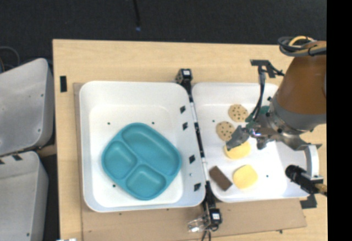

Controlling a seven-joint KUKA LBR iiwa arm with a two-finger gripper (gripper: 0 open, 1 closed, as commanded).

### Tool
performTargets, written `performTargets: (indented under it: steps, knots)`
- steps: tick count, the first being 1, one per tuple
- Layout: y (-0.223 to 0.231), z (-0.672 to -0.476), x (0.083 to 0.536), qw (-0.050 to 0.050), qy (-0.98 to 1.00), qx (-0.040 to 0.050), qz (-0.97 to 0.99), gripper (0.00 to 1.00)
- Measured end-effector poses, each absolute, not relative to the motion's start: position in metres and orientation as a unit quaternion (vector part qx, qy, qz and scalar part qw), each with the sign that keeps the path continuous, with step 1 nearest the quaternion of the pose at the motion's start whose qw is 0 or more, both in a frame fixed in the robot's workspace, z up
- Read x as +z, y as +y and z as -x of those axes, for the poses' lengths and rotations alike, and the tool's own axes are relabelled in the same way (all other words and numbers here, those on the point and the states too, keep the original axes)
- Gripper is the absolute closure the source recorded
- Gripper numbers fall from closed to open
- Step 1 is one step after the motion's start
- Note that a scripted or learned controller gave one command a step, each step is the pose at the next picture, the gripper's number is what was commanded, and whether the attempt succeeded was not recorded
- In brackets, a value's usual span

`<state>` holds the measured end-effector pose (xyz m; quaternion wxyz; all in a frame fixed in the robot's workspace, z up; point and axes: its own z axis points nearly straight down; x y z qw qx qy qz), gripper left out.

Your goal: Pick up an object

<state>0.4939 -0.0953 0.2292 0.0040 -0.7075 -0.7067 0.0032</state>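
Yellow piece (pixel 237 151) in right bin (pixel 275 193) sat under the claw (pixel 240 138); couldn't tell claw's opening. Cookies (pixel 231 121) beside.

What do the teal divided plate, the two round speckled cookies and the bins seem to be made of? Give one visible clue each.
Teal divided plate: probably moulded plastic; uniform colour, smooth rounded compartments, soft sheen.
Cookies and: look like toy food, plastic or foam perhaps; flat tan discs with dark specks, too small to settle.
Bins: likely white plastic, semi-matt, with rounded corners.
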Motion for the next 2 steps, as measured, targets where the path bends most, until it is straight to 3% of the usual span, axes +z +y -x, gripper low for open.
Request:
performTargets:
  steps: [1, 2]
  knots:
    - [-0.095, -0.496, 0.234, -0.001, -0.708, -0.0005, 0.707, 0.0]
    - [-0.099, -0.493, 0.171, 0.002, -0.707, 0.002, 0.708, 0.0]
